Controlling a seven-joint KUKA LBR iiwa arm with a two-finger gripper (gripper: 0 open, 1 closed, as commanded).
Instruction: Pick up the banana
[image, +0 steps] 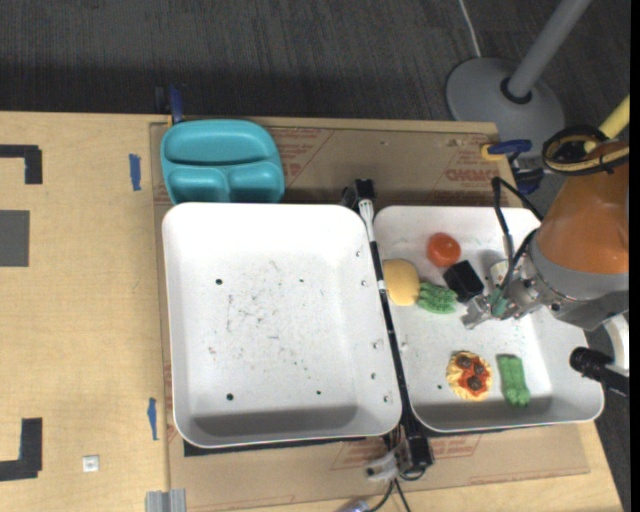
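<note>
Over right bin (560, 405), arm (585, 240) (wrist tilted left)

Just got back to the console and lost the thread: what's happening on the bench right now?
The grey arm with the orange band reaches in from the right over the right-hand white bin. Its gripper hangs low among the toy items, near a small black block and a green leafy piece. The yellow banana lies by the bin's left wall, apart from the gripper, not picked up. The left white bin sits alongside.
</note>
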